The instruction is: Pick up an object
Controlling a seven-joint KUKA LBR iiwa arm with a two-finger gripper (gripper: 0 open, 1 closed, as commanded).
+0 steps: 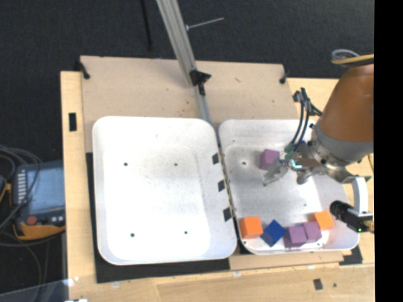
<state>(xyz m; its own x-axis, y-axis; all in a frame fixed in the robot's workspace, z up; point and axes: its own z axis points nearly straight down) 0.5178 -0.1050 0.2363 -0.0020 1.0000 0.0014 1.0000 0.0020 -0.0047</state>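
Note:
A purple block (269, 158) lies in the upper middle of the right bin (242, 137). My gripper (288, 173) hangs just right of it and slightly nearer, open, with its left finger (273, 176) close beside the block. Nothing sits between the fingers. Along the bin's near edge lie an orange block (251, 226), a blue block (273, 233), two purple blocks (296, 236) (312, 231) side by side, and a second orange block (324, 219).
The left bin (154, 187) holds no objects. A slanted metal pole (179, 36) ends at a black clamp behind the bins. A handheld control unit (34, 197) rests off the bench at far left.

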